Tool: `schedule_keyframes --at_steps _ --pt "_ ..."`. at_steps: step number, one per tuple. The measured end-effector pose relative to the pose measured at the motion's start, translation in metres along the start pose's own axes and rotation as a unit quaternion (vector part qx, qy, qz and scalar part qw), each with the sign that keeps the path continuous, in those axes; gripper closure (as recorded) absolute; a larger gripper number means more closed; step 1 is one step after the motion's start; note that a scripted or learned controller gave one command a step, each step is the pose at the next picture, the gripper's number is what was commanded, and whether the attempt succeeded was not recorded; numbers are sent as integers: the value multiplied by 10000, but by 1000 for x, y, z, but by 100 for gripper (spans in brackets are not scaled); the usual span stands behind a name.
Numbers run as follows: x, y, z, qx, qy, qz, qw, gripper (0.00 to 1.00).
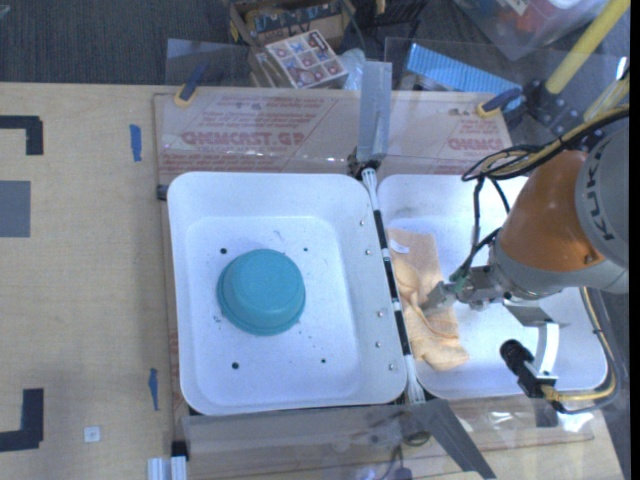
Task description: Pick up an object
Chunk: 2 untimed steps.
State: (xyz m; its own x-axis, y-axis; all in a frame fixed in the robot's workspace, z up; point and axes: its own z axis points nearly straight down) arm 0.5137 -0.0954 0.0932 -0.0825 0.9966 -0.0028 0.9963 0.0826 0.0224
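- Near edge: wooden surface [80, 298] carrying two white bins side by side.
- Left bin [200, 213]: teal bowl [262, 290] upside down, left of centre, well apart from the walls.
- Right bin [440, 203]: pale yellow cloth [425, 303] crumpled along the left wall, running from mid-bin toward the near corner.
- Tool [440, 295] down on the cloth's middle, touching it; cannot tell whether it is released, clenched or grasping the fabric.
- Arm [545, 228], grey with an orange band, comes in from the right over the right bin; black cables loop above it.
- Far side: clear panel with red lettering [250, 133] behind the bins, cardboard box [290, 28] and clutter on the floor beyond.
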Motion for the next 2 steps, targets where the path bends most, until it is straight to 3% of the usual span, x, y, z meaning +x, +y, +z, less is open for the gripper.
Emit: schedule_keyframes --at_steps 1,2 --pt "0 1 -10 -15 10 9 10000 100" --pt "9 27 -175 104 14 -602 9981 100"
